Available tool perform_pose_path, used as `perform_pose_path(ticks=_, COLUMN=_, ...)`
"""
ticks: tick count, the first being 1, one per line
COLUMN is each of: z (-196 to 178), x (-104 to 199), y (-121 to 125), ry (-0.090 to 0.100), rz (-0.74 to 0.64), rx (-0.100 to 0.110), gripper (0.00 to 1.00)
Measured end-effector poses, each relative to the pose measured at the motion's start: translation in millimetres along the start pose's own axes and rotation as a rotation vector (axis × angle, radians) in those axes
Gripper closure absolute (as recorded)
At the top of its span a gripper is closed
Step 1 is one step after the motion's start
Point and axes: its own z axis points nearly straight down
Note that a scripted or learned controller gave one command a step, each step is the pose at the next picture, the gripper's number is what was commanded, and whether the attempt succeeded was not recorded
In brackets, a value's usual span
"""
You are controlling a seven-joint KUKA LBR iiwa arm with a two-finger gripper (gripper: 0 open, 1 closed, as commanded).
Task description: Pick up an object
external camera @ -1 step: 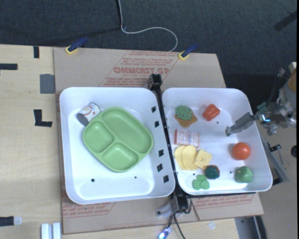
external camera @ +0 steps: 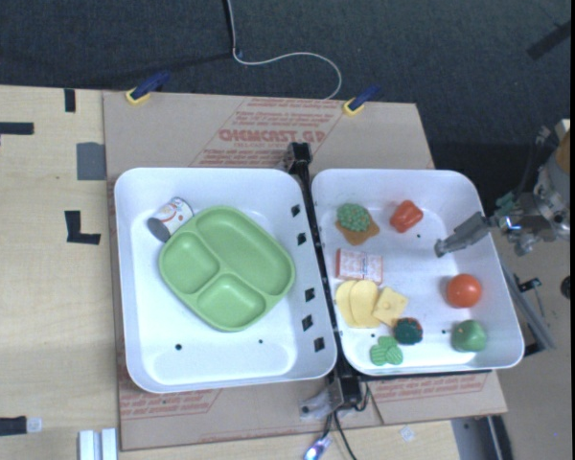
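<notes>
The grey two-finger gripper (external camera: 445,246), whose grasp cannot be told, is poised at the right white bin's (external camera: 431,182) three o'clock edge, presumably for reaching the round orange-red toy tomato (external camera: 464,289).

Arm at the right edge
The gripper (external camera: 446,247) reaches in leftward at a slant, low, nothing seen between its fingers.

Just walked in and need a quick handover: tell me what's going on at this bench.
The arm's claw reaches in from the right, over the right bin, with nothing between its fingers. That bin has toy food, including an orange ball and a red piece close by. The left bin holds a green divided plate. Nothing is picked up yet.
</notes>
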Motion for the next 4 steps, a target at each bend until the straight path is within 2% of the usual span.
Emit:
perform_pose_path(ticks=2, z=91, x=1, y=-9, ry=0.001, rz=0.000, rx=0.003, gripper=0.00)
perform_pose_path(ticks=3, z=154, x=-1, y=-12, ry=0.001, rz=0.000, rx=0.004, gripper=0.00)
perform_pose_path(ticks=4, z=171, x=0, y=-11, ry=0.001, rz=-0.001, rx=0.000, gripper=0.00)
